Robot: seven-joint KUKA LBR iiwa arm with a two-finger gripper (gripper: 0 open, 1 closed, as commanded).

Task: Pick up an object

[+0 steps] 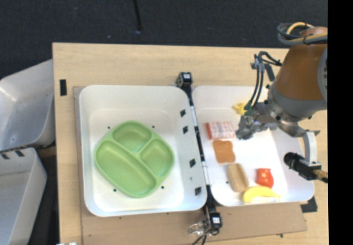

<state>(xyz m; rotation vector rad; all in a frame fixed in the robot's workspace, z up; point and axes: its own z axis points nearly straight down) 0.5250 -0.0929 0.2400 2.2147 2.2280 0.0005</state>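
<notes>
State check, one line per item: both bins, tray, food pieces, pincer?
left bin: holds the green tray
green tray: lying flat, compartments bare
right bin: holds the food pieces
red-and-white packet: lying flat
orange-brown slab: lying flat, below the packet
bread roll: lying on its side
red piece: resting loose
banana: lying at the near rim
pincer: low over the right bin, nothing seen held

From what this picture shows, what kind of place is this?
Probably a robot test bench in a lab, not a real kitchen. A wooden bench bears two white bins, a green divided plate lies in the left one, toy-like food such as a banana in the right, under the gripper.
</notes>
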